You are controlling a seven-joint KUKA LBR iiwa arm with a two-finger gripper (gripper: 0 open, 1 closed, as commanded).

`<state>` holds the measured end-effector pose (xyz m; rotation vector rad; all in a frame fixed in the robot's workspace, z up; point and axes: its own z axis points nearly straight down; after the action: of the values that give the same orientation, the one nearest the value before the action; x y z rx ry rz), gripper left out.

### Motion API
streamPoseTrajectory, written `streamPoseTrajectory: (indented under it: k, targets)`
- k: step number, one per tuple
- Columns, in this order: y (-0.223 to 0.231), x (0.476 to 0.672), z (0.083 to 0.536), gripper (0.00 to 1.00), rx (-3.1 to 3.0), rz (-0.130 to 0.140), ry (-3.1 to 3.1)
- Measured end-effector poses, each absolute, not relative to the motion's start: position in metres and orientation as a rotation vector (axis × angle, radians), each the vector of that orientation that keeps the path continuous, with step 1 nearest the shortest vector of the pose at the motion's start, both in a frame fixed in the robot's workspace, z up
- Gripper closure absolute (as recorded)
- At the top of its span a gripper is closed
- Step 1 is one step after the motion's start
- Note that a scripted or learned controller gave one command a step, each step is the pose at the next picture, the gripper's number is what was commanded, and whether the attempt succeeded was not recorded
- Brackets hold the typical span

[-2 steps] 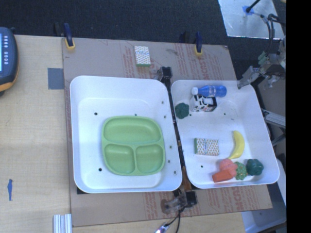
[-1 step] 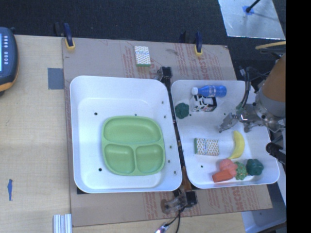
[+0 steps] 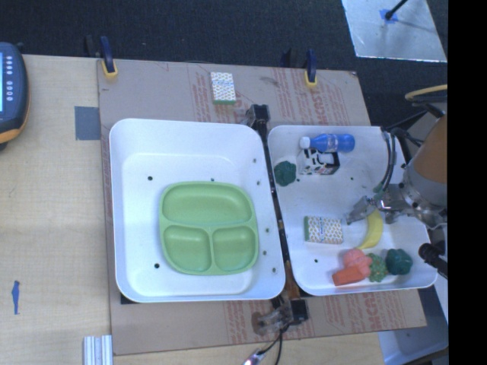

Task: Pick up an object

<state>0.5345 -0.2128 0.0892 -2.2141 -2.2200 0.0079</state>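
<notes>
The right bin (image 3: pixel 335 284) holds a yellow banana (image 3: pixel 372 230), a green-speckled white sponge (image 3: pixel 324 230), a blue bottle (image 3: pixel 332 142), a black-and-white cow toy (image 3: pixel 320 161), a dark green round lump (image 3: pixel 284 172), an orange-pink toy (image 3: pixel 351 268), a small broccoli (image 3: pixel 377 267) and a dark green leafy piece (image 3: pixel 398 261). My gripper (image 3: pixel 370 207) comes in from the right, low over the bin just above the banana's upper end. Its metal fingers (image 3: pixel 361 210) point left.
The left bin (image 3: pixel 137 204) carries a light green divided plate (image 3: pixel 208 226). A speckled sponge block (image 3: pixel 222 87) lies on the board behind the bins. Cables loop (image 3: pixel 389 162) by the arm at the right bin's far right side.
</notes>
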Motion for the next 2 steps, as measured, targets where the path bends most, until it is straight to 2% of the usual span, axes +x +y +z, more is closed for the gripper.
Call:
streamPoseTrajectory:
  k: [1,2]
  targets:
    - [-0.213,0.537,0.102,1.0,-2.214,0.005,-2.225]
    - [-0.156,0.606,0.109,1.0,-2.214,0.0,-2.232]
